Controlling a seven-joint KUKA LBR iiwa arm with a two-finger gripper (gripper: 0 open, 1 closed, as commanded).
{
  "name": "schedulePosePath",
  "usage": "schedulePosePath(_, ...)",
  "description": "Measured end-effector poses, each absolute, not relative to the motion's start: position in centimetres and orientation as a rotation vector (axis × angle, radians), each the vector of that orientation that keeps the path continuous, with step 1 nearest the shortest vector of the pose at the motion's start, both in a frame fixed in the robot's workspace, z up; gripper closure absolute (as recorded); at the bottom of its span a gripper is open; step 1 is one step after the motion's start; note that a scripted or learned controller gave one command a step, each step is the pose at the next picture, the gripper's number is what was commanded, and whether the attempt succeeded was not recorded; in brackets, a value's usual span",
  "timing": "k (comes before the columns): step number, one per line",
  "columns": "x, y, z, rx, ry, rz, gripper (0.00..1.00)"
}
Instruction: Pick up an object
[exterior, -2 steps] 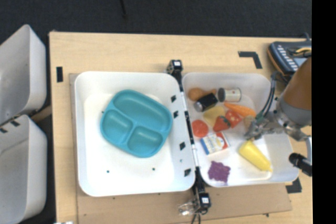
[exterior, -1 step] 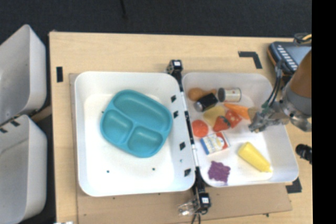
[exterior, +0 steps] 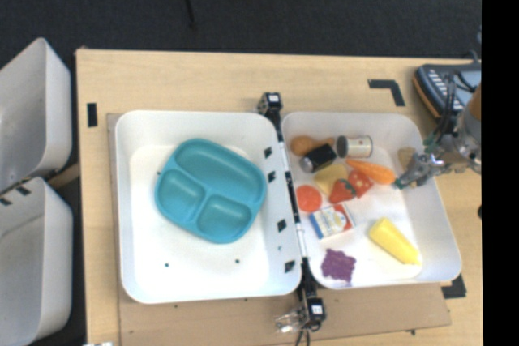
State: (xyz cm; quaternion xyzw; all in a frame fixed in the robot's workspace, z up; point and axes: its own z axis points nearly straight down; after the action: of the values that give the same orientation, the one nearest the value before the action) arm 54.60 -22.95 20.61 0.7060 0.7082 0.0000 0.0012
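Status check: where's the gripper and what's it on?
Gripper over right bin's right wall, nothing seen held. Nearest: carrot. Yellow piece sits apart. Others crowded.

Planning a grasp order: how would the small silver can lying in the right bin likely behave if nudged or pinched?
The small silver metal can lies on its side, so a nudge would probably roll it. Its smooth, shiny surface may slip between the pincer's fingers. It looks rigid, unlikely to deform.
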Motion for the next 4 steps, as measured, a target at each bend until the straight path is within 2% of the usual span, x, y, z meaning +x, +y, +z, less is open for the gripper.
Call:
schedulePosePath(1, 54.7, -23.1, 23.9, 2.216, 2.228, -0.002, 1.00)
schedulePosePath(2, 54.9, -18.7, 23.3, 2.219, 2.229, -0.005, 1.00)
schedulePosePath(4, 53.6, -9.6, 22.0, 2.218, 2.233, -0.006, 1.00)
